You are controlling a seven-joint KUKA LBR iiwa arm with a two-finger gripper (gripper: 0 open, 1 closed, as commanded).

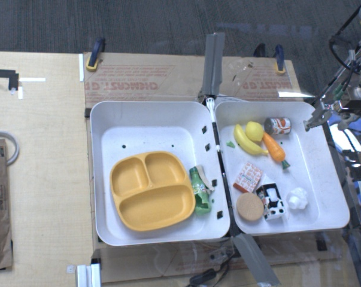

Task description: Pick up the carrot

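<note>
**Carrot waiting in the right bin, among close neighbours**

On the counter (pixel 36 178), two white bins side by side. In the left bin (pixel 102 124), a yellow divided plate (pixel 153 190) with a green packet (pixel 200 189) just off its 3 o'clock edge. In the right bin (pixel 324 184), toward 12 o'clock, the carrot (pixel 275 147): orange, tapered, lying on a slant, green tip toward 5 o'clock. Banana (pixel 248 143) and lemon (pixel 254 130) touching or just beside it at 9 o'clock; small can (pixel 278 125) touching its thick end at 12 o'clock.

Probably a light, stiff toy, smooth and liable to slip or roll. Best taken across the thick middle, jaws closing at right angles to its long axis, clear of the can and banana.

At 3 o'clock, above the bin's rim, the gripper (pixel 316 122), well apart from the carrot. Cannot tell how far open; nothing seen held.
</note>
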